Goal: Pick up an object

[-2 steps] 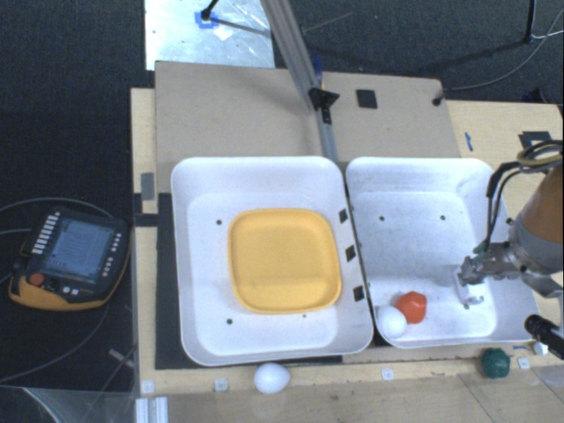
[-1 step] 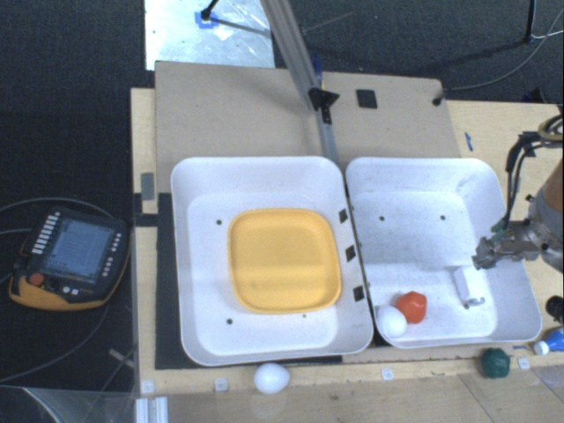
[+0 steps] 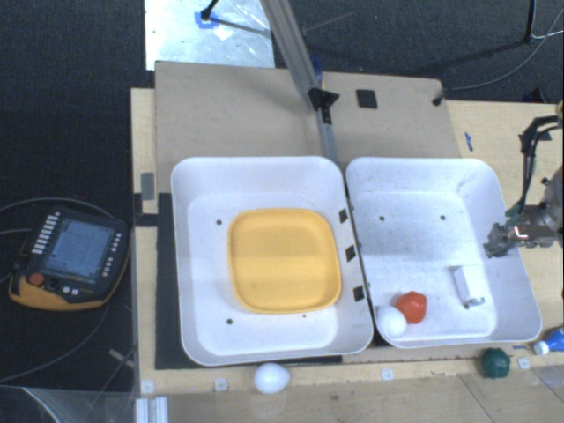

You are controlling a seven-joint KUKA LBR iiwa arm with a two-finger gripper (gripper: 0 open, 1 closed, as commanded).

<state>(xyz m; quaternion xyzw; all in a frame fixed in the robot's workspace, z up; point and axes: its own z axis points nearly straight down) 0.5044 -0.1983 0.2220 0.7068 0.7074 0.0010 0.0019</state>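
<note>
A tan bench [image 3: 388,130] on dark carpet bears two white bins side by side: the left bin [image 3: 198,236] holds a yellow plate [image 3: 285,260], and the right bin [image 3: 441,210] holds a red object [image 3: 411,306] touching a white ball [image 3: 391,322] in its near left corner, with a small white-and-grey piece [image 3: 464,286] lying apart toward its right side. The gripper [image 3: 509,236] sits at the right bin's right rim, well apart from the red object and nothing between them, though whether it is released or clenched cannot be told. A white egg [image 3: 271,378] and a green ball [image 3: 494,362] lie outside on the bench's near edge, and a pendant [image 3: 69,263] rests on the carpet at left.
</note>
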